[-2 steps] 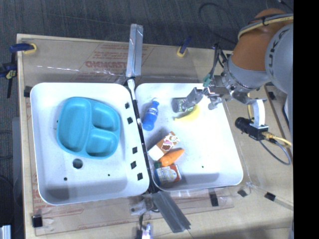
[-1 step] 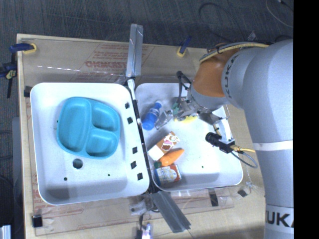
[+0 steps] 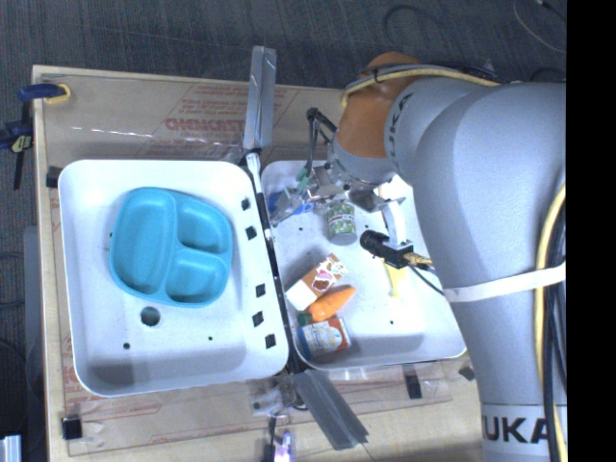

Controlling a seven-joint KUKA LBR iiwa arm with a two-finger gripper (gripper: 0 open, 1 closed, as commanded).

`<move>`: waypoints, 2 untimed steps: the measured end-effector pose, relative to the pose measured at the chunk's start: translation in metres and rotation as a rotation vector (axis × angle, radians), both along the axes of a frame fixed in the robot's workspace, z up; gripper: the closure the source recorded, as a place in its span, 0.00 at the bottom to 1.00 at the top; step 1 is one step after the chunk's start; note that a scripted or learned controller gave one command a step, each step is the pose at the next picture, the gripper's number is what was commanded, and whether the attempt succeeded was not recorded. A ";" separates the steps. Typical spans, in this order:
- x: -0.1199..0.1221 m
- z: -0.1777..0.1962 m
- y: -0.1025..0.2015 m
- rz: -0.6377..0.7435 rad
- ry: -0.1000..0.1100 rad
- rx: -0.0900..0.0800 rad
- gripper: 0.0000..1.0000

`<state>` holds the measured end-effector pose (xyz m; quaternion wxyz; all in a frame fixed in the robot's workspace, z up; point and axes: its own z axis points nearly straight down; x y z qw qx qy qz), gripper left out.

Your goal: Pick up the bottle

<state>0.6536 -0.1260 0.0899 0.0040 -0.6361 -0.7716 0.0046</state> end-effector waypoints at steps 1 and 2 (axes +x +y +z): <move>-0.002 0.002 0.006 0.169 0.006 -0.013 0.00; 0.003 0.080 0.007 -0.096 -0.012 0.001 0.00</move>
